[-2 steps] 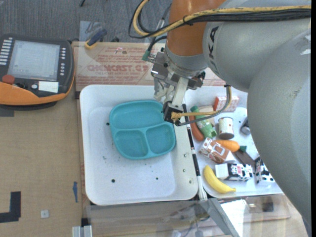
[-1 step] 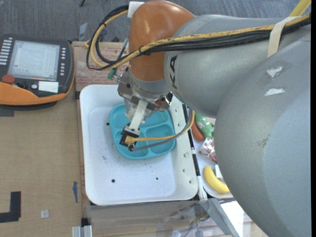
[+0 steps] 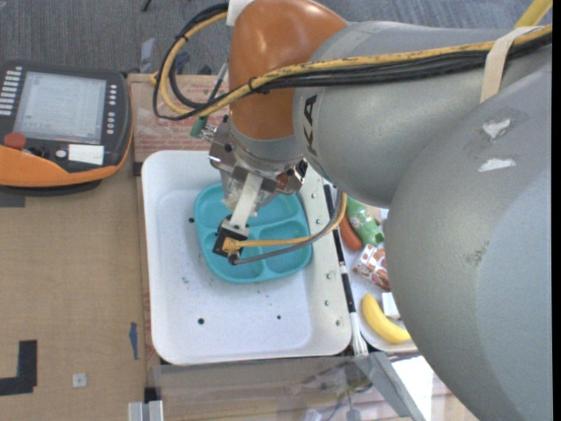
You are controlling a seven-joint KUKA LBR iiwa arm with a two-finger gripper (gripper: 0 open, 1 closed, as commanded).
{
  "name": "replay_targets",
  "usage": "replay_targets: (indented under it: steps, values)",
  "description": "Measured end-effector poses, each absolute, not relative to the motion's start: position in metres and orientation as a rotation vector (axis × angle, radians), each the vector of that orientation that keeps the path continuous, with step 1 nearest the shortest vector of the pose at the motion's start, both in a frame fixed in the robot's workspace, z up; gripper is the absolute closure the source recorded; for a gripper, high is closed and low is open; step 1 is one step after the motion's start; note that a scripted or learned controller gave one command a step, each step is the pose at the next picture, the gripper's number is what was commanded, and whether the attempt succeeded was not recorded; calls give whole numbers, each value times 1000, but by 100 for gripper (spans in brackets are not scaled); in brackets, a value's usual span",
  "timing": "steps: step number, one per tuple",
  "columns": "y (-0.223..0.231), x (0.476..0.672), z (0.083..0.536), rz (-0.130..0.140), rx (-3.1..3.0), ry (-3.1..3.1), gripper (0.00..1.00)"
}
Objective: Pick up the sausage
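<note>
Well, I had the gripper (image 3: 248, 187) hanging over the teal plate (image 3: 263, 266) in the left bin (image 3: 175, 261), and from my feed I couldn't tell whether it was open or closed. The sausage (image 3: 351, 232) lay in the right bin (image 3: 390, 303), just beside its left wall, with a green thing (image 3: 372, 228) close against it. My worry was that a descent here would meet only the plate, and that the wall and that green neighbour could spoil a grasp over there.
</note>
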State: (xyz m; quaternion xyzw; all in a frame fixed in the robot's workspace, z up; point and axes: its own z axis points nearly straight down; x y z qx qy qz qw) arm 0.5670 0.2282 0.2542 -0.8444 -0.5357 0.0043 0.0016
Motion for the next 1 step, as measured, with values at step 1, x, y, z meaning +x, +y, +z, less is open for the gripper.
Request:
replay_targets:
  steps: [1]
  values:
    - [211, 580, 283, 4, -2649, -1689, 100]
